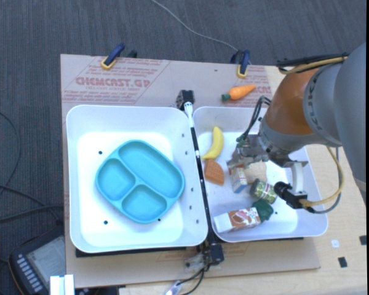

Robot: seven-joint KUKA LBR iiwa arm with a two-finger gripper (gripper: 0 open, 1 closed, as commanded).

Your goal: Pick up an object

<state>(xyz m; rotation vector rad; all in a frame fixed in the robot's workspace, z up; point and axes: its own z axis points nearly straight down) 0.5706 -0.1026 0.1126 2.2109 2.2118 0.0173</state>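
Jaws of the grey two-finger gripper (246, 155), whose state cannot be told, are lowered into the right shallow white bin (307, 229), where the cluttered small white carton (238, 178) is probably targeted.

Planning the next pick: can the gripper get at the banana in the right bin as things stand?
Probably yes. The banana lies uncovered near the right bin's left wall, nothing on top of it, and the gripper hovers just to its right. The nearby wall may crowd the approach.
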